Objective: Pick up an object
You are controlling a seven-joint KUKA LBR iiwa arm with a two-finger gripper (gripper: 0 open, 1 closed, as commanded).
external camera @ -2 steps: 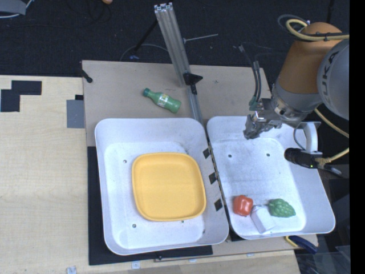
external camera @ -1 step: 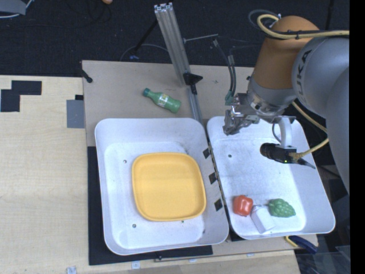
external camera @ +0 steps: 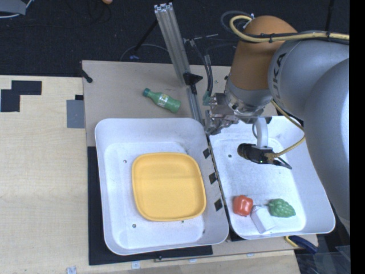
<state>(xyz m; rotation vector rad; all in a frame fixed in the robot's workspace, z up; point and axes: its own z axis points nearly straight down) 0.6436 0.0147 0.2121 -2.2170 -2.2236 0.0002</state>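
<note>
The gripper (external camera: 215, 120) hangs at the upper left corner of the right bin (external camera: 299, 178), just over the rim where the two bins meet. Whether it is clenched or released cannot be told, and nothing shows in its grasp. The grey arm (external camera: 311, 79) with its orange band reaches in from the upper right of the frame.

The things in that bin lie well apart from the gripper, along the bin's lower edge. There is a small red pepper (external camera: 242, 205) with a green stalk. Right of it is a knobbly green vegetable (external camera: 281, 208), with a white block (external camera: 262, 220) touching both from below.

In the left bin (external camera: 114, 144) a yellow plate (external camera: 169, 185), square with rounded corners, lies flat in the middle. A green bottle (external camera: 161, 99) lies on its side on the bench (external camera: 114, 84) above that bin, near a slanted metal post (external camera: 171, 36).
</note>
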